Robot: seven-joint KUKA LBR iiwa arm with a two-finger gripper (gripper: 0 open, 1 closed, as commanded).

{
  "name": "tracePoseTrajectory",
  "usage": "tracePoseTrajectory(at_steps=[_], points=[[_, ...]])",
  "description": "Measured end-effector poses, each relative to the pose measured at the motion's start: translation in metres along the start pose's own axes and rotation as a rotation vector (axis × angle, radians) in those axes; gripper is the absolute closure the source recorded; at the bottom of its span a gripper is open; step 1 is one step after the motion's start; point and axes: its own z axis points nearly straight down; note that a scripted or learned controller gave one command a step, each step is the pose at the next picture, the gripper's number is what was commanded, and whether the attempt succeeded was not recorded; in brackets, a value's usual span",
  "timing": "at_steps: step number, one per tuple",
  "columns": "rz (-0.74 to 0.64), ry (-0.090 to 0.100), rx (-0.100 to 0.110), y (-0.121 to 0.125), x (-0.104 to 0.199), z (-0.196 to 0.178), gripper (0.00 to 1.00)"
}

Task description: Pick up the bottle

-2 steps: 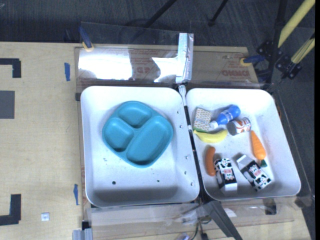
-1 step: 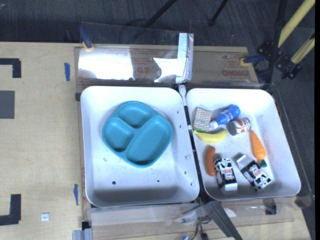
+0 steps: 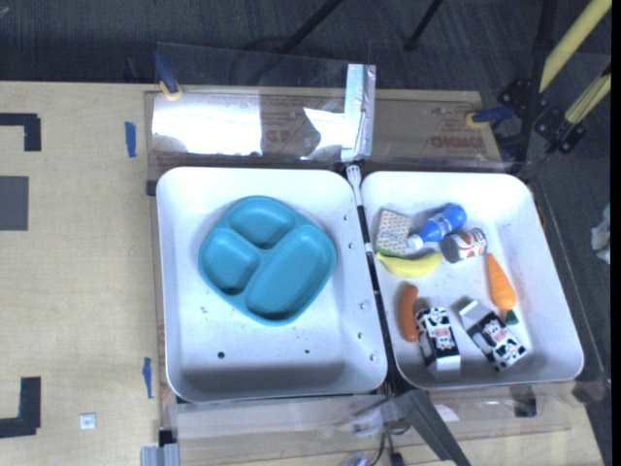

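Seen from above, the tabletop (image 3: pixel 68 260) carries two white bins. The left bin (image 3: pixel 184 357) holds one blue divided plate (image 3: pixel 267 257). The right bin (image 3: pixel 553 338) holds one bottle (image 3: pixel 437 226), two carrots (image 3: pixel 501 284), one banana (image 3: pixel 409 265), one can (image 3: pixel 463 246), one patterned square (image 3: pixel 392 227) and two cow-print cartons (image 3: pixel 439 336). The bottle is blue with a white neck, lying on its side in the upper middle, touching the can and banana

Bright, even light from overhead; strong glare on the clear panel (image 3: pixel 257 115) at upper centre; soft focus throughout.
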Motion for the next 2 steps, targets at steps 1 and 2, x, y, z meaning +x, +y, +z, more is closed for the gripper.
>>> tracePoseTrajectory(at_steps=[1,2], points=[[-0.278,-0.005,0.003,0.002,-0.007,-0.068,1.00],[-0.484,-0.001,0.000,0.001,0.004,-0.067,1.00]])
